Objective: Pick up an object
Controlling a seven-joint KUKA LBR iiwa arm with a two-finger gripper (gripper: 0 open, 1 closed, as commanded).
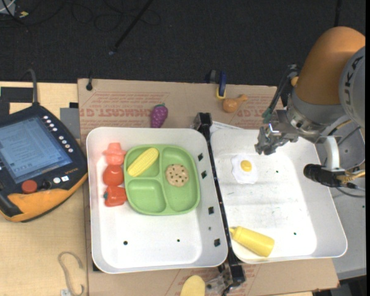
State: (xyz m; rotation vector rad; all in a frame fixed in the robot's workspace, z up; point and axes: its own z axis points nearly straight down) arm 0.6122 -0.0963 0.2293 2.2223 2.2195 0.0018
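Robot lab: teach pendant point(31, 159), bins point(149, 251)

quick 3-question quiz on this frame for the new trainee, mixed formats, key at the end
1. True or false: the round chocolate-chip cookie lies in a compartment of the green plastic divided tray.
2. Which bin holds the white fried egg toy with the yellow yolk? A) left white bin B) right white bin C) neither
3. Fill in: the yellow plastic bottle lies near the ____ corner of the right bin, as the camera sees it.

Key: 1 true; 2 B, with the arm's pincer above and to the right of the egg in the image; 3 lower left.
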